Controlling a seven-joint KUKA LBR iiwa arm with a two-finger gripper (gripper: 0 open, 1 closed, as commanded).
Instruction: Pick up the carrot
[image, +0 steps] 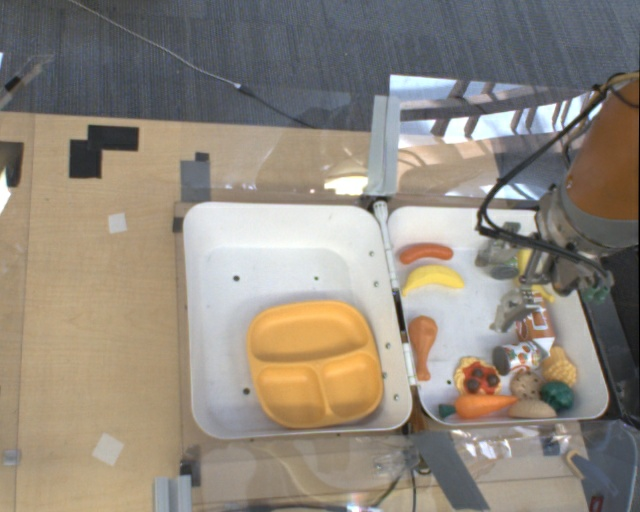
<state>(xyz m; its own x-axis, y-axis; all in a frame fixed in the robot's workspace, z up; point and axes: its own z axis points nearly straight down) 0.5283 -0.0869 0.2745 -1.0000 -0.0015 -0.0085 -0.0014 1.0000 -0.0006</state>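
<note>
The carrot (484, 406) is orange with a green top and lies along the front wall of the right bin (600, 385), pointing right. My gripper (516, 312) hangs over the right side of that bin, behind the carrot and well above it. Nothing shows in its grasp. The grey arm with its orange band (605, 170) comes in from the right edge.
Around the carrot lie a small pizza (477, 376), a potato-like piece (533, 408), corn (559, 366), a green piece (560, 396) and a carton (537, 326). Further back are a drumstick (424, 343), a banana (432, 280) and a sausage (426, 253). The left bin (225, 250) holds a yellow divided plate (313, 361).
</note>
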